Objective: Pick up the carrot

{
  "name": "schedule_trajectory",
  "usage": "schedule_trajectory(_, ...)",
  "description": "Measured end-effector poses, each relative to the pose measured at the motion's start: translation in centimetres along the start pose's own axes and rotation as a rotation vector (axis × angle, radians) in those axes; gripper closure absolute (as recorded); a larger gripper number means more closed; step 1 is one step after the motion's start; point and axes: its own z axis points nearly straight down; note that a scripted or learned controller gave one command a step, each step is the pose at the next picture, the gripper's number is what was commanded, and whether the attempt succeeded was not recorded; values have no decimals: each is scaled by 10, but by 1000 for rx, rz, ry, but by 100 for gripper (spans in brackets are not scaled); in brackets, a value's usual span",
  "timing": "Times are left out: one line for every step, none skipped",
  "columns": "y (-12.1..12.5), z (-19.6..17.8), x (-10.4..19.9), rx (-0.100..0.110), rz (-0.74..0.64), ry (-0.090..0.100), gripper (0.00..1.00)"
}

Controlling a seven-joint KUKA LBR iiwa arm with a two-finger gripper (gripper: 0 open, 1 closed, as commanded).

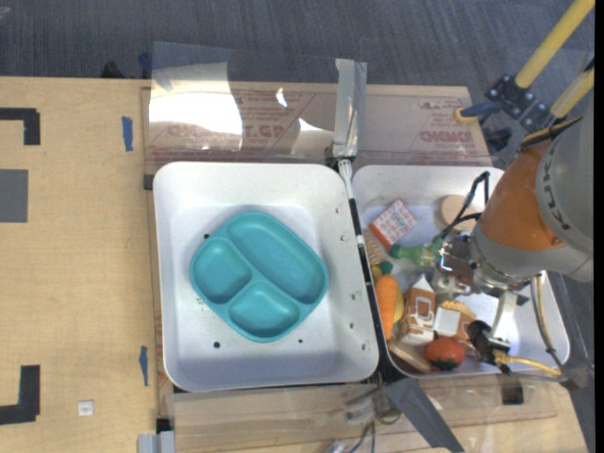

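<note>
**Carrot at the left edge of the right bin, arm above the clutter**

Where the right bin [557, 343] meets the divider, you will find the carrot [387, 302]: an orange, stubby piece standing roughly lengthwise along the bin's left wall, its green stem end pointing up toward the far side. Nothing is gripping it, and it rests among the other toys on the bin floor.

Just to its right you can see a small brown-and-white box [421, 311], touching or nearly touching the carrot's side. Below that, near the front wall, sits a red tomato [445, 352] with a dark stem. Up from the carrot lies a red-and-white checked packet [394, 222], and between that packet and the arm there is a green item [415, 251], partly hidden. A pale round object [455, 208] peeks out near the far wall behind the arm.

The gripper [451, 270] hangs over the middle of the right bin, to the right of the carrot and apart from it. Whether its pincer is released or clenched, you cannot tell from this angle.

In the left bin [179, 196] you see a teal divided plate [259, 274], sitting well apart from the carrot.
</note>
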Motion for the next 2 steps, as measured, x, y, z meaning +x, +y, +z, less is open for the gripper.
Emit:
schedule_trajectory(-23,-2,3,2,397,1,100)
schedule_trajectory(-40,-98,18,-4,99,0,100)
